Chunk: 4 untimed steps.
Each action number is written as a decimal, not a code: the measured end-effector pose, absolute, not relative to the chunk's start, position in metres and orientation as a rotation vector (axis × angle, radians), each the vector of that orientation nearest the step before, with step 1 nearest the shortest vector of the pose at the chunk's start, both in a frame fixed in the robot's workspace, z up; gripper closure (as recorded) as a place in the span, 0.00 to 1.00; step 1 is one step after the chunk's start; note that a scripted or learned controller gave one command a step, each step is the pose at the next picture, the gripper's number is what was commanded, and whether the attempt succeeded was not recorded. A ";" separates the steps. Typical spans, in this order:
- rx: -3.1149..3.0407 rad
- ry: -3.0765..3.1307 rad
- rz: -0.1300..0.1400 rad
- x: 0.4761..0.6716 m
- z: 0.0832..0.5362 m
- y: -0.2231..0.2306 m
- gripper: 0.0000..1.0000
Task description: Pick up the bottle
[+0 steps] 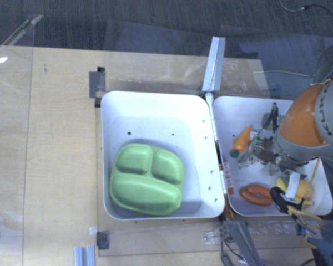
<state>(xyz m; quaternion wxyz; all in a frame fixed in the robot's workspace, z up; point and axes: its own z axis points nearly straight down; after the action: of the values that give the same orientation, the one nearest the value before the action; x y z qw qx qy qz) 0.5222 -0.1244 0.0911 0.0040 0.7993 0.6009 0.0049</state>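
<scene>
My gripper (262,151) is low in the right bin (322,206), near the bin's middle, under the grey wrist and its orange band. Just to its left lies a small pale, see-through thing (245,155) that may be the bottle; it is blurred and partly hidden by the gripper. I cannot tell whether the gripper touches it. An orange carrot-shaped piece (242,139) lies tilted right above that spot.
A red-orange sausage shape (255,194) lies near the right bin's front wall. A thin dark thing (273,115) sticks up behind the gripper. The left bin (155,110) holds a green three-compartment tray (147,177) at its front left. A metal divider (213,65) stands between the bins.
</scene>
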 end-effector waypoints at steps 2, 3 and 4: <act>2.472 1.901 0.038 0.499 0.104 -0.087 1.00; 2.435 1.957 0.018 0.493 0.092 -0.167 1.00; 2.583 1.762 0.028 0.513 0.092 -0.084 1.00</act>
<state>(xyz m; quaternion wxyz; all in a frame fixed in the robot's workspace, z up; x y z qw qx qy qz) 0.5132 -0.0838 0.0921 0.0075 0.8261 0.5634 0.0089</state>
